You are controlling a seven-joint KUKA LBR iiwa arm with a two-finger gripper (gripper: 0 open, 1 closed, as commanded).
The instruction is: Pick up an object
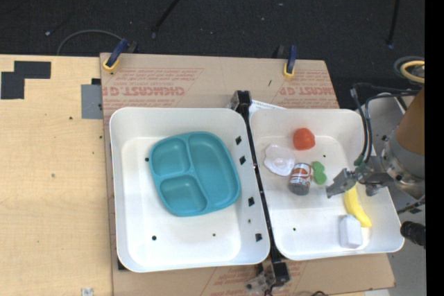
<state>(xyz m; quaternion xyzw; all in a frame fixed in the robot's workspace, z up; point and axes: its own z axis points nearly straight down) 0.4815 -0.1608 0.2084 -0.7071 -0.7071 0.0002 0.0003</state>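
Two shallow white bins sit side by side on the bench. The left bin (132, 149) holds one thing — a teal plastic tray with three compartments (193, 173), lying flat near its middle. The right bin (326, 120) holds six loose things: one round red-orange ball (303, 138) toward the far side, one crumpled white piece (279, 161) left of centre, one small dark can with a red label (300, 179) just beside and below that, one small green object (319, 172) touching the can's right side, one yellow banana-shaped object (356, 208) toward the near right, and one white block (350, 232) just below the banana.

The grey arm reaches in from the right, its wrist low over the right bin's right rim. The gripper (345, 184) hangs just above the banana's upper end — its dark fingers appear spread, with nothing seen between them, though the fingertips are small and hard to make out.
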